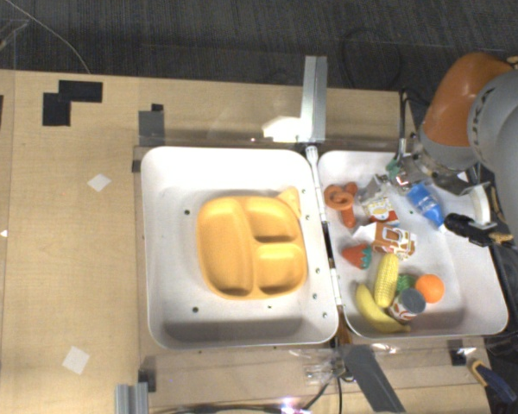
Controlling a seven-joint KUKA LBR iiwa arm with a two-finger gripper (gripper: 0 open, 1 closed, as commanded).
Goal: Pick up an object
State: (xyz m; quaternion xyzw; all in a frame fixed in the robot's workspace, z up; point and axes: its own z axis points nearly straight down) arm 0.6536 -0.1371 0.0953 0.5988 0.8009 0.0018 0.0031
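Two white bins are set side by side on a wooden bench [60, 257]. Over the right bin [483, 317], the gripper [403, 171] is seen; its state cannot be told. Just beside it lies a blue bottle [424, 203]; below it, corn [386, 279] and an orange ball [430, 288].

Bright toys against white bins on a pale wood table [60, 257].

The left bin [168, 231] holds a yellow divided tray [250, 244]; the right bin [479, 304] holds a yellow banana [373, 310], yellow corn [385, 279], an orange ball [430, 288] and a blue bottle [425, 202].
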